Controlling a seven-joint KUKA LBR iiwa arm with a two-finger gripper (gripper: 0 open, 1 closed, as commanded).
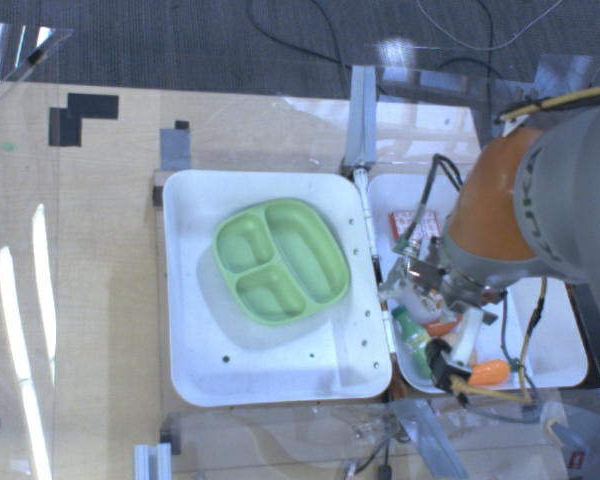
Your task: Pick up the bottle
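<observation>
1. Over the right bin [570, 363]: hangs the grey arm [540, 208], wrist low.
2. Just below it: gripper [435, 303], can't tell its state.
3. Touching its near-left side: green bottle [412, 330], long axis running near-right, by the bin's left wall.

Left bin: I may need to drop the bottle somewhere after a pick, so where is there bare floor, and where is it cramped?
In the left bin, bare floor runs along the near wall below the green divided plate, and beside its left wall. The right bin is crowded: the green bottle, an orange item and a red-and-white packet sit under the arm.
</observation>
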